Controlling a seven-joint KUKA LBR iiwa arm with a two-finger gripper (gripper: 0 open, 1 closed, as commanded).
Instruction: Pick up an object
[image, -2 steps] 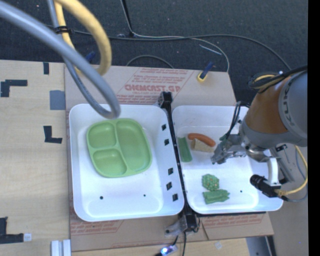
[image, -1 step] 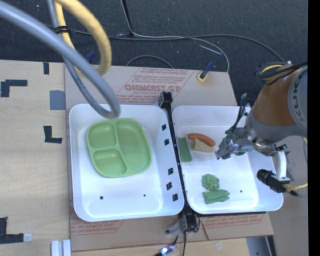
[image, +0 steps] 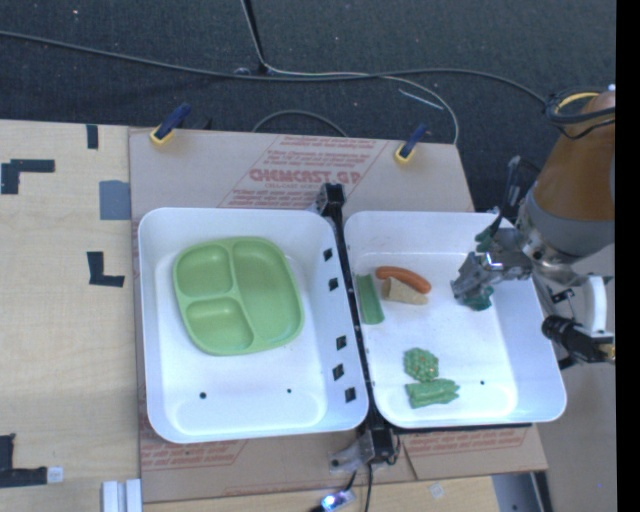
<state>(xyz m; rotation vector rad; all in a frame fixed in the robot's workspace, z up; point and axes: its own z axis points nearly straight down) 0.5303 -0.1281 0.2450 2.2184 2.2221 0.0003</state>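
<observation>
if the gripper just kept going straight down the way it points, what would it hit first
Probably bare floor of the right white bin: the gripper hangs right of the orange sausage and its beige wedge, nothing visibly beneath it. Depth is unclear from this slanted view.

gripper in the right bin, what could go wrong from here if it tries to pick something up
1. The gripper sits well to the right of the hot dog and the piece under it, so a straight descent would likely close on bare bin floor.
2. Those two pieces touch, so a grasp may nudge one away.
3. The green strip lies against the divider wall, leaving little room beside it.
</observation>
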